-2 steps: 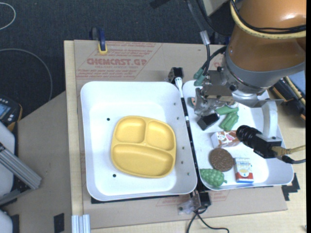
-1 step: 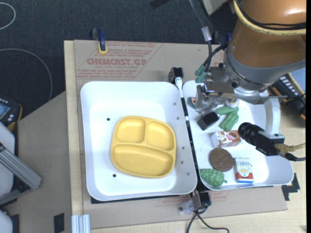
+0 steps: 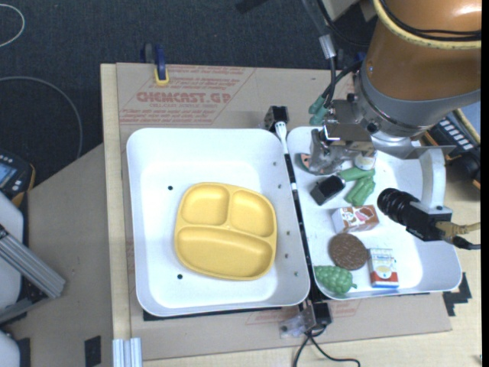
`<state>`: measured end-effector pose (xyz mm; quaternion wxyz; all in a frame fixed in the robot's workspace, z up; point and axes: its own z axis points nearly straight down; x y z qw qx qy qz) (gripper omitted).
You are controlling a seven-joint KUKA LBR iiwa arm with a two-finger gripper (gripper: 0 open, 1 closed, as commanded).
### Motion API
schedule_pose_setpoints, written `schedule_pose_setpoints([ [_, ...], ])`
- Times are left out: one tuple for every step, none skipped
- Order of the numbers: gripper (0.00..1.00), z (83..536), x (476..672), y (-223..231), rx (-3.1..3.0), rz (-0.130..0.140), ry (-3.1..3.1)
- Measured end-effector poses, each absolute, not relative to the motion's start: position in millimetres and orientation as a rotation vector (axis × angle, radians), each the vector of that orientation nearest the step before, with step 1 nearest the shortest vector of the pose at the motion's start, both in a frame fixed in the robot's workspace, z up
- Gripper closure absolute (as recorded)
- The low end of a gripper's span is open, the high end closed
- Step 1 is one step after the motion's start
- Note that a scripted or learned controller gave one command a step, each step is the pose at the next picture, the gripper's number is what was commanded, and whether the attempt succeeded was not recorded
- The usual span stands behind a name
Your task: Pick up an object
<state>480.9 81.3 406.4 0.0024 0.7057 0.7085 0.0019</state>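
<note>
My gripper (image 3: pixel 327 157) hangs low over the far left part of the right bin (image 3: pixel 443 280), under the grey and orange arm. Just below it lies a small black block (image 3: pixel 327 189). A green pod-shaped toy (image 3: pixel 359 183) lies to the block's right. Toward the front sit a small red and white packet (image 3: pixel 357 218), a brown round disc (image 3: pixel 348 251), a green lumpy toy (image 3: pixel 334 279) and a red and white box (image 3: pixel 383 268). A pinkish item (image 3: pixel 305 160) peeks out at the gripper's left, partly hidden.
The left bin (image 3: pixel 153 205) holds a yellow divided plate (image 3: pixel 225 230). A black cylindrical fitting (image 3: pixel 409 211) on a white bracket juts over the right bin's right side. Black clips sit on the divider between the bins at back (image 3: pixel 275 117) and front (image 3: pixel 317 312).
</note>
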Motion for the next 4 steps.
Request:
schedule_pose_setpoints([
  [1.00, 416.5, 481.4, 81.8, 2.211, 0.007, 2.223],
  [1.00, 426.7, 481.9, 82.3, 2.208, 0.009, 2.224],
  [1.00, 437.0, 482.4, 83.0, 2.205, 0.011, 2.224],
  [1.00, 350.9, 478.2, -11.1, 2.237, -0.013, 2.212],
])
